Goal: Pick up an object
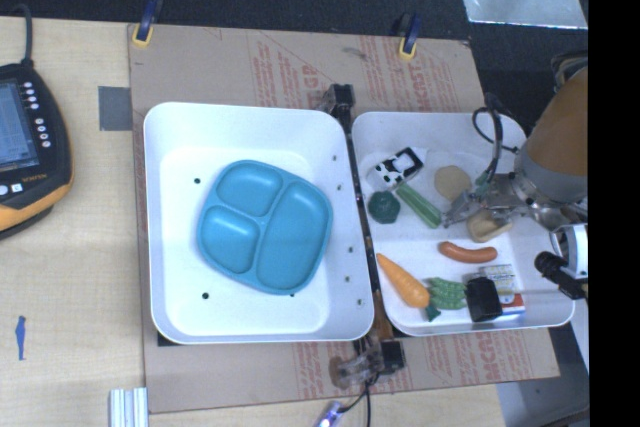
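Observation:
The right bin (440, 127) holds several small objects. Among them are a black-and-white cow toy (396, 167), a dark green ball (383, 207), a green stick (419, 204), a tan disc (451, 181), a red sausage (467, 252) and an orange carrot (402, 280). My gripper (470, 208) is low over the right half of this bin, just right of the green stick and below the tan disc. A tan lump (488, 226) lies right beside it, partly hidden by it.
The left bin (170, 315) holds a blue divided plate (265, 226). At the front of the right bin lie a green leafy toy (447, 293), a black block (482, 299) and a small box (506, 277). A teach pendant (25, 150) rests at the far left.

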Robot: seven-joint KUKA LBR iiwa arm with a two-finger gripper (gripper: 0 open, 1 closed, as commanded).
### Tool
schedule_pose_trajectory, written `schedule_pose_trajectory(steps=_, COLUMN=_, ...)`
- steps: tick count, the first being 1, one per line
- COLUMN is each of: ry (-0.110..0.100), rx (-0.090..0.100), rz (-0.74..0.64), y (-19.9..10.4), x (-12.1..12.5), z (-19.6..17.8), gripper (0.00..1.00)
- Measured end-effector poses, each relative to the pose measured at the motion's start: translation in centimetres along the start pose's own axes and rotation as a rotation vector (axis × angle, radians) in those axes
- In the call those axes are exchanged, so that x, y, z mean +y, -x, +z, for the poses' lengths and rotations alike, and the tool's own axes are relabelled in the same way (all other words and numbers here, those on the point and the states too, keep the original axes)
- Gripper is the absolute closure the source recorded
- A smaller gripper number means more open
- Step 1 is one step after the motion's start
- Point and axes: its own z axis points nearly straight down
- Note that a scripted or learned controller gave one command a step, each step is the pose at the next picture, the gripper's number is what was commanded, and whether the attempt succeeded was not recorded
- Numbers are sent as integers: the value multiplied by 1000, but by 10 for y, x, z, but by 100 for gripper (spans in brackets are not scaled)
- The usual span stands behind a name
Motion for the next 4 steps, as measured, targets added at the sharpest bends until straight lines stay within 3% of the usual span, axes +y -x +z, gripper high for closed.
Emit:
schedule_pose_trajectory(steps=1, ry=0, rx=-4, rz=-1, y=2, x=0, z=-11, gripper=100)
schedule_pose_trajectory(steps=2, ry=0, rx=-5, rz=-2, y=2, x=0, z=-11, gripper=0)
schedule_pose_trajectory(steps=3, ry=-6, rx=2, rz=0, y=-35, x=72, z=2, gripper=0)
schedule_pose_trajectory(steps=4, ry=-4, rx=3, rz=1, y=-17, x=102, z=2, gripper=0)
